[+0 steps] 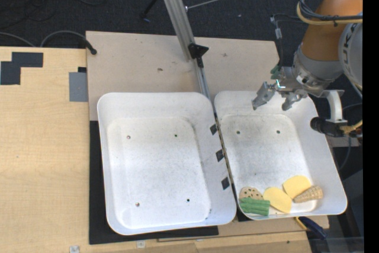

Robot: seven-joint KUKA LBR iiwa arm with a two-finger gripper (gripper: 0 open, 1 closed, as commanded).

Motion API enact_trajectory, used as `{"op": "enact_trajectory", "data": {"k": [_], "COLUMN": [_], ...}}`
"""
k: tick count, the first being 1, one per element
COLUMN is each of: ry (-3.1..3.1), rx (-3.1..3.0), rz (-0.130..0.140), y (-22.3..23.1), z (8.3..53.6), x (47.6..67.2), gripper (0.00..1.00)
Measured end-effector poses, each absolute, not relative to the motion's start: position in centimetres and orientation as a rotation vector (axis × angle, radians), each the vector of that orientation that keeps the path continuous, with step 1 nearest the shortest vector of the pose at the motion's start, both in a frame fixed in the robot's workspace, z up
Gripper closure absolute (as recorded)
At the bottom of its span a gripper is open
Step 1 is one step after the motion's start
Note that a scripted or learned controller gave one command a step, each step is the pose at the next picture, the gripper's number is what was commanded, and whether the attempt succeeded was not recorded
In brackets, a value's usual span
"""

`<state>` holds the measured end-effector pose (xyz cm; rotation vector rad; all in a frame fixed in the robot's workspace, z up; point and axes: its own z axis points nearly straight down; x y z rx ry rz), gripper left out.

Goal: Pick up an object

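Clearly we have nothing in hand yet: our claw [275,98] hangs over the far edge of the right bin [331,175], its two fingers spread apart with only air between them. The pickable things lie well apart from it, huddled in the bin's near corner. There we see a round speckled cookie [251,193], a green ridged piece [256,205] just in front of it, two yellow pieces [288,192] overlapping each other, and a tan cone [309,193] leaning against them on the right.

We judge all of these to be light toy foods, probably stiff plastic or foam, smooth enough to slip if pinched on a slope. The cone tapers, so a grip would squeeze it out; the flat yellow pieces offer little height. We think the green piece is the best bet, taken across its narrow width, though the bin's wall crowds it closely. The left bin [112,127] on the counter [142,62] holds no candidates.
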<state>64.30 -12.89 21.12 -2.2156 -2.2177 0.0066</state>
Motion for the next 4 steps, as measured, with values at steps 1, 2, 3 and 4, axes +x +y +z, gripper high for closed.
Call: {"op": "enact_trajectory", "data": {"k": [1, 2, 3, 4], "ry": [-2.222, -2.218, -2.218, -2.221], "rx": [-2.217, -2.214, -2.215, -2.217], "rz": [0.003, 0.007, 0.008, 0.004], "y": [-12.9, -11.9, -11.6, -11.4], "z": [21.4, 15.5, 11.1, 9.1], "x": [64.4, 64.2, 64.0, 64.0], "gripper": [0.00, 0.00, 0.00, 0.00]}}
